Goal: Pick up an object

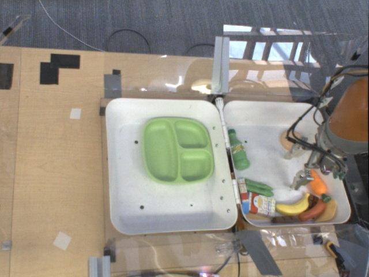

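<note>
Here, label by label, outward from the end effector:

Gripper (304,176): it is being held low over the right bin's near-right part, just above the heap of toy food; whether anything is being gripped cannot be told, since the metal parts are being seen small and blurred.

Arm (349,117): the orange band and grey body are being seen directly behind and to the right of the gripper, with black cables being looped across its left side.

Carrot (317,184): an orange piece is being seen just beside the gripper, to its right and slightly nearer; touching or apart cannot be told.

Banana (293,206): it is being seen lying just below the gripper, toward the near wall, curved, with a reddish-brown piece (314,210) lying along its right end.

Carton (258,203): a red and white box is being seen to the gripper's lower left, touching the banana's left tip.

Green pod (256,186): it is lying to the left of the gripper, just above the carton.

Green bottle (237,150): it is lying well to the gripper's left, along the bin's left wall.

Right bin (259,114): all these items are being held in it.

Left bin (124,172): it is standing far left of the gripper, touching the right bin's side.

Green plate (176,149): a divided tray is lying at the middle of the left bin.
</note>
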Tool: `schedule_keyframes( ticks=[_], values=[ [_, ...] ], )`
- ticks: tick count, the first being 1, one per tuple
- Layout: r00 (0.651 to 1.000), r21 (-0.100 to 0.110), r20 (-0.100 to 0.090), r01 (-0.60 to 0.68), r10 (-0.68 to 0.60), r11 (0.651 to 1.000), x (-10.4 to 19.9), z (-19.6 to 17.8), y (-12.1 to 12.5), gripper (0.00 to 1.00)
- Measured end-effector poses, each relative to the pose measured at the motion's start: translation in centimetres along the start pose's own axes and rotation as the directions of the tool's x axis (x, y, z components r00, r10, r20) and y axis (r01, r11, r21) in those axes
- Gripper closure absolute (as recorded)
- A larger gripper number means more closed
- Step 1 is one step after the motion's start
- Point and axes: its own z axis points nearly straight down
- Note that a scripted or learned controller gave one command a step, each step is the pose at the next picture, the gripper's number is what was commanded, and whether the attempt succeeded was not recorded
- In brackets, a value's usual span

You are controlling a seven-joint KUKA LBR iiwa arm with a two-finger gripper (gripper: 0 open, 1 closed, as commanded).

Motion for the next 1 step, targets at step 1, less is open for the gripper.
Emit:
schedule_keyframes(
  ticks=[1],
  values=[
    [1.0,0.002,0.014,-0.009,0.009,1.0,2.69,0.41,-0.36,0.0]
  ],
)
